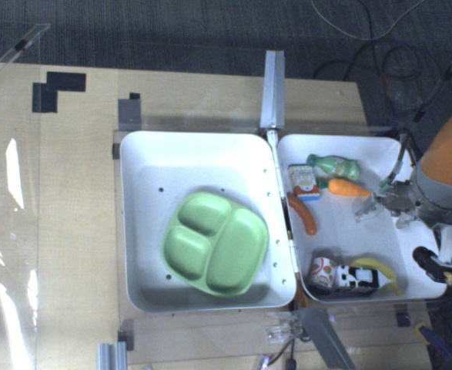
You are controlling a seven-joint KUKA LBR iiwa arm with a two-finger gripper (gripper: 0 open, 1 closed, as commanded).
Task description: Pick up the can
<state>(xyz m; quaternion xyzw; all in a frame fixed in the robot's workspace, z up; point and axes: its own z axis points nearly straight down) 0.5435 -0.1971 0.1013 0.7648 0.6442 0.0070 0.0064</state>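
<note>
Can (322,272), small, white with red markings, sitting in the near left corner of the right bin (410,241), close against the wall. Looks tipped or lying, though too small to tell for sure. Touches or nearly touches a black-and-white object (356,280) on its right, with a banana (381,270) curving just beyond that.

Probably light and stiff, with a smooth, rounded, likely slippery metal skin; apt to roll if nudged off-centre. Best taken across the middle of the body, squarely, not by the rims. Little room on the wall side and on the neighbour's side, so likely the tight part of the grasp.

Farther up the same bin: a red sausage (306,214), a small carton (303,180), a carrot (347,189) and a green bottle (333,164), all well apart from the can.

Gripper (381,203) hanging over the right half of that bin, near the carrot's tip, well apart from the can. Nothing seen held; cannot tell how far open. Orange band (449,160) on the arm behind it.

Left bin (145,160) holding a green divided plate (216,242). Both bins on a pale wooden bench (64,206), above dark carpet (172,14) with loose cables (364,21).
</note>
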